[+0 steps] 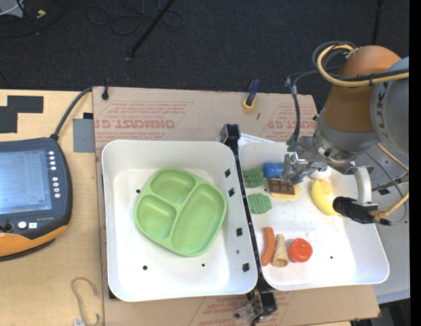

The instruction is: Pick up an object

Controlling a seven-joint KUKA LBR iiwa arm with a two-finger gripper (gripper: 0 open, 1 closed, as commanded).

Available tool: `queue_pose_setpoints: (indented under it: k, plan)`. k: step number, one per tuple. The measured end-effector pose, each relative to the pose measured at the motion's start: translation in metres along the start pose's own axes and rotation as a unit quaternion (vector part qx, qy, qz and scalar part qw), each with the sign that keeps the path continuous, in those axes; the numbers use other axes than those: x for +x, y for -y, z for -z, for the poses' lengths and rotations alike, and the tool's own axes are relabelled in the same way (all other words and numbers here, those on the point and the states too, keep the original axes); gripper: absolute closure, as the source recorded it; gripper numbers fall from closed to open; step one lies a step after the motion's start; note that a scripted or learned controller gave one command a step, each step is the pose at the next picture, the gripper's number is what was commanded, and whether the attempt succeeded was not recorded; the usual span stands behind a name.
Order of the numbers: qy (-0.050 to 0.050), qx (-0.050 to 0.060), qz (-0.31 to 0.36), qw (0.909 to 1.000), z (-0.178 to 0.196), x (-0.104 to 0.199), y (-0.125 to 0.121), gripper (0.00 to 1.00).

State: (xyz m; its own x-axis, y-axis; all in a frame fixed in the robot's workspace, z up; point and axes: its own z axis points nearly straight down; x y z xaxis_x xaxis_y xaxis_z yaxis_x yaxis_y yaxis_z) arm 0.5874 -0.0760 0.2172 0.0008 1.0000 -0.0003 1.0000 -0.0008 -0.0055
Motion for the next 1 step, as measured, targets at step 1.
queue_pose_setpoints:
  k: [1]
  plan:
    - [0.0, -0.002, 0.001, 1.0, 0.0193, 0.0068, -0.0079, 1.0]
